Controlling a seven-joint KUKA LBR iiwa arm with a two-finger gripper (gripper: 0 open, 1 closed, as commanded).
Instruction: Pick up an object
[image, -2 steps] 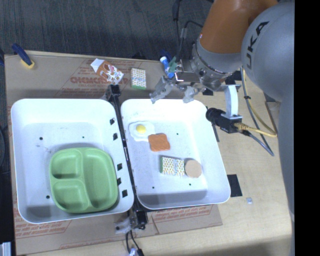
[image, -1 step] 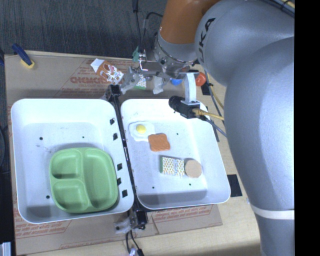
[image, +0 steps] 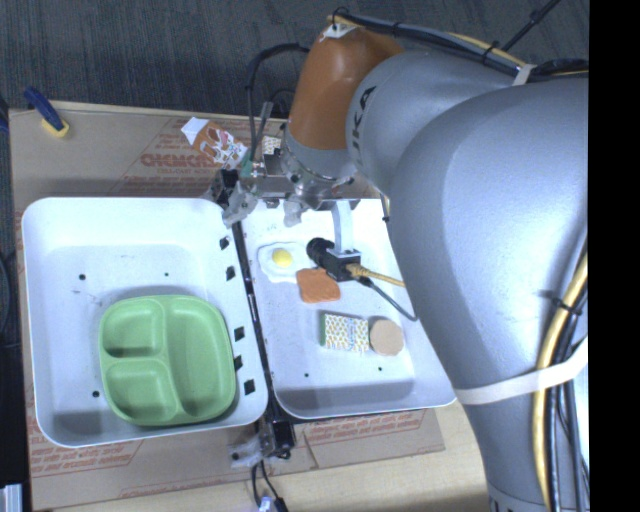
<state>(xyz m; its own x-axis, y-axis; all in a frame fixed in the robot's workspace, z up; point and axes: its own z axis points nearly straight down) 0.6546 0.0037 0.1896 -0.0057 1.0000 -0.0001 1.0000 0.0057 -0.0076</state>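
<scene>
— So, what's below the gripper (image: 290, 205)?
— One fried egg (image: 279, 260), one orange piece (image: 319, 288), one patterned block (image: 346, 332), one tan disc (image: 386, 337).
— Arm?
— Bent over the right bin (image: 300, 395); grip unclear.

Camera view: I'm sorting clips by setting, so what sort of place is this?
Probably a robot lab's grasping test bench, not a kitchen. Two shallow white bins sit on cardboard, one holding a green divided plate, the other toy food like a fried egg, with a grey industrial arm reaching over them.
</scene>
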